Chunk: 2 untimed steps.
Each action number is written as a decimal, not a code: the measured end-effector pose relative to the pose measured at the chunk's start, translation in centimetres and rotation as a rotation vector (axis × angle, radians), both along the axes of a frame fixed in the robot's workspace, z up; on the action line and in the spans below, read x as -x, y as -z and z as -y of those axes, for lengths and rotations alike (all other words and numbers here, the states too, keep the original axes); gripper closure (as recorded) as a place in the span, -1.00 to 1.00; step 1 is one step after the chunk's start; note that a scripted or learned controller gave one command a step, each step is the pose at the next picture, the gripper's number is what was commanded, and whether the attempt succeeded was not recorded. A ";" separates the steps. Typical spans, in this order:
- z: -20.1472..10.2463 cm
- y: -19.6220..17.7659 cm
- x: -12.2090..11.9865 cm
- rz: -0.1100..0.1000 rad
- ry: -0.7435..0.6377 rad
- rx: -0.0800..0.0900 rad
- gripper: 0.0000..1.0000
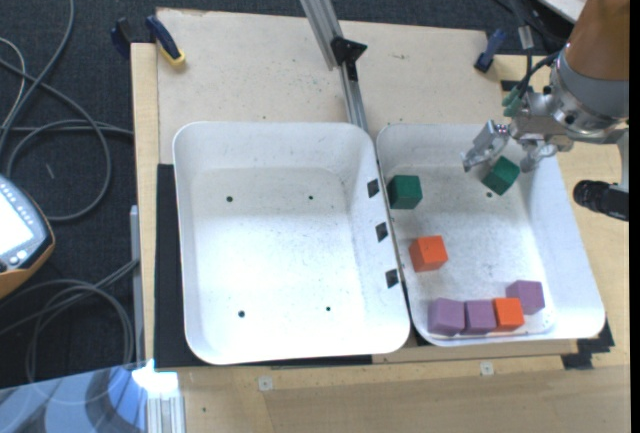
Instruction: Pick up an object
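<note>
While the gripper hangs over the right bin, I judge its fingers clamp a green block; lift looks near done.

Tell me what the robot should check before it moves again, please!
1. Green block between the gripper fingers: ok, looks held.
2. Block lifted off the right bin: cannot tell.
3. Other green block away from the gripper: ok.
4. Orange block out of the way: ok.
5. Purple and orange blocks sitting at the near edge: ok.
</note>
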<state>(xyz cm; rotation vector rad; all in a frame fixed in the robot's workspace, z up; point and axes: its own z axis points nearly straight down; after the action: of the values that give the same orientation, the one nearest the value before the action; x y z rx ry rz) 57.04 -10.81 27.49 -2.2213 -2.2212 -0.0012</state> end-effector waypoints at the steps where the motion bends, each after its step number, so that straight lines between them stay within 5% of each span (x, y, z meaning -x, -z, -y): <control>1: 6.8 -20.8 7.7 0.012 0.003 0.005 -1.00; 2: 5.2 -22.4 8.9 0.006 -0.002 0.003 -1.00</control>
<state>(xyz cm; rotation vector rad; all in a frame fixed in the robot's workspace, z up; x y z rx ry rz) 48.16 -16.03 49.85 -2.2240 -2.2281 -0.0050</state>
